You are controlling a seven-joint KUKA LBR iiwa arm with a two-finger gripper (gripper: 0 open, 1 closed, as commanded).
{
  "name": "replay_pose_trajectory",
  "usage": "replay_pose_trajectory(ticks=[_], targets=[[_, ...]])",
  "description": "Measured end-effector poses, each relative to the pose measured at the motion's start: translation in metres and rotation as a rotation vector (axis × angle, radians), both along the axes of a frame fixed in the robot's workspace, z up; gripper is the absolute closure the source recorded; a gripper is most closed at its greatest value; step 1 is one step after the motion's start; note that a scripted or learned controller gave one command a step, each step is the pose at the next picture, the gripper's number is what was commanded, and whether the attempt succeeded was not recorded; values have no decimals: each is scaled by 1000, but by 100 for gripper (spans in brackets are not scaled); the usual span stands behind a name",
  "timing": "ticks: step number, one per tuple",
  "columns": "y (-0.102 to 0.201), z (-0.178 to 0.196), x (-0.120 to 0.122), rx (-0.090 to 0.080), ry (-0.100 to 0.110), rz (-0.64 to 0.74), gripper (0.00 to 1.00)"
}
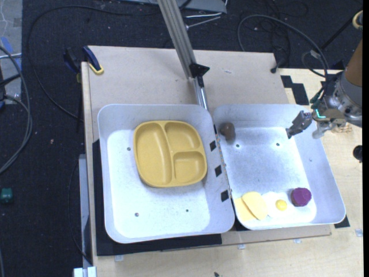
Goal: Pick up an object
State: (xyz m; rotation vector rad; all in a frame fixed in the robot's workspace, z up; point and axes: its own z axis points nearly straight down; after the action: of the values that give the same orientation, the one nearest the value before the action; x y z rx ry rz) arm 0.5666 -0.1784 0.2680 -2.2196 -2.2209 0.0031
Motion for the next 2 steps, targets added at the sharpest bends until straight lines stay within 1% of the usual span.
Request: replay_pose_trajectory(ticks=[1,2], targets=[[0,1,1,-1,-2,0,0],[-6,-45,-4,0,1,-2,0]])
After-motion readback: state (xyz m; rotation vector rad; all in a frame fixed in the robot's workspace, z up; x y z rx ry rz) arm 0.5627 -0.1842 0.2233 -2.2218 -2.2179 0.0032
